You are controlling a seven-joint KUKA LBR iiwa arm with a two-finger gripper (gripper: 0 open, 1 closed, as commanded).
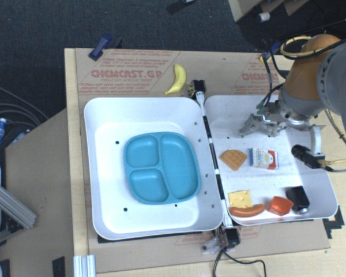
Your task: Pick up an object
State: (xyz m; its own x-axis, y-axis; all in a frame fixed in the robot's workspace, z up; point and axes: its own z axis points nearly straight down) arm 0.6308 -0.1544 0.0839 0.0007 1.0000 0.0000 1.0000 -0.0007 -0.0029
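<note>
Gripper [264, 124] first: it hangs low over the top part of the right bin [230, 111], on the end of the grey and orange arm [311, 79]. Its metal fingers look spread apart, and nothing sits between them, so it holds nothing right now.

From big to small, the tabletop [75, 154] carries two white bins side by side. The left bin [98, 120] holds a blue plate [161, 167] with three parts in it. A yellow banana [176, 79] lies on the tabletop behind the bins.

All the small things sit in the right bin. A little white carton [262, 158] with red and blue on it lies just below the gripper, toward the front of the bin. It lies longways from left to right. Just beside it, on the left, is a brown waffle [233, 158]. Farther to the front are a yellow cheese piece [239, 199], a red sausage [248, 210], a red pepper [281, 205] and a black block [298, 198].

I think the carton is the nearest thing to grab. The gripper would need to move a little toward the front of the bin and then go down over it.
</note>
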